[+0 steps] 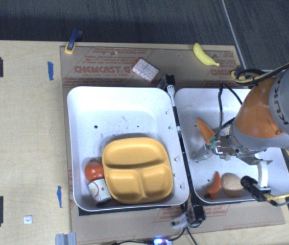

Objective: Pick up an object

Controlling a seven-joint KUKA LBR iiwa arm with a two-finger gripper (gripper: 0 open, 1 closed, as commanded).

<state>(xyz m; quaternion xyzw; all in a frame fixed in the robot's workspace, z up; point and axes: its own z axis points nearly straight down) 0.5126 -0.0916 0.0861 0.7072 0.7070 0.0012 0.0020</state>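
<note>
The gripper [204,153] hangs low inside the right bin [185,137], close to that bin's left wall and about midway along it; whether it is released or clenched cannot be told from this slanted overhead angle. An orange carrot-like piece [205,129] lies just beside it toward the bin's far edge, its long axis running diagonally with the pointed tip aimed at the far-left corner. Nearer the bin's front edge sit a curved orange-red piece [214,186] and a round tan object [232,185], touching each other. The left bin [83,106] holds a yellow divided tray [137,169] and a small orange-and-white container [96,181] at its front-left corner. The carrot-like piece looks the closest candidate.
</note>
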